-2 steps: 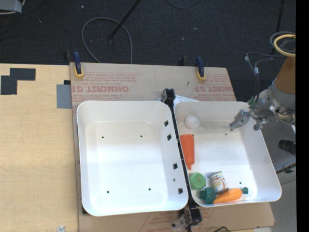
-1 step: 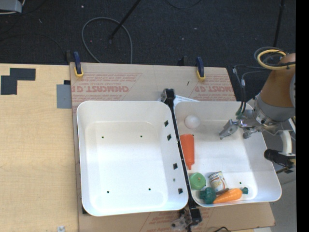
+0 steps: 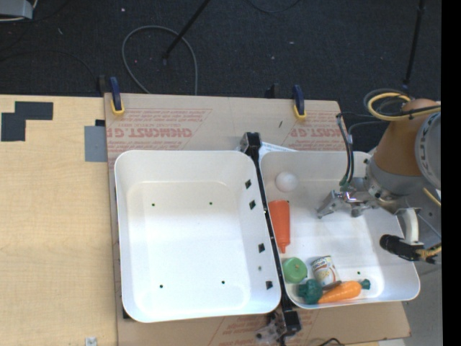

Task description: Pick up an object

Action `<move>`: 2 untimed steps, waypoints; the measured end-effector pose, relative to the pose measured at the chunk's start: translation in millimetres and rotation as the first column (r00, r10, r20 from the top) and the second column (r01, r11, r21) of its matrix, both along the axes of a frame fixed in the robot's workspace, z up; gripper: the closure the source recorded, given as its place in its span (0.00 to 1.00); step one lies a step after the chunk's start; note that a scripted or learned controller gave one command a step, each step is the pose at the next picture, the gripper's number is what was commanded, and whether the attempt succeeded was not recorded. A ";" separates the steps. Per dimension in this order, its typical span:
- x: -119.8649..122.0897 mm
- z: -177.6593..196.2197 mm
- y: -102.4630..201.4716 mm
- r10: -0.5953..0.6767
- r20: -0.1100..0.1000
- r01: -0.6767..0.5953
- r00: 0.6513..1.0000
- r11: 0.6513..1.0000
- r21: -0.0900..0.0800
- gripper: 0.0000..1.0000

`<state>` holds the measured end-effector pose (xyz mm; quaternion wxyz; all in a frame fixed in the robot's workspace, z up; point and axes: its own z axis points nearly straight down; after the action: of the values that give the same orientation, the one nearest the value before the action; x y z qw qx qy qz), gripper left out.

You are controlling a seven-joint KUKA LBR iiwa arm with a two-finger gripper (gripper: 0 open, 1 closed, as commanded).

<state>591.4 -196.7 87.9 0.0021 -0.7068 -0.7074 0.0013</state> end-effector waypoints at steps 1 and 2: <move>1.3 13.1 -0.9 -0.001 0.005 0.001 1.000 1.000 -0.002 1.00; 11.3 66.3 3.4 0.000 0.009 0.000 1.000 1.000 -0.002 1.00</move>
<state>602.6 -193.3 154.2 -0.0017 -0.7069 -0.7073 -0.0011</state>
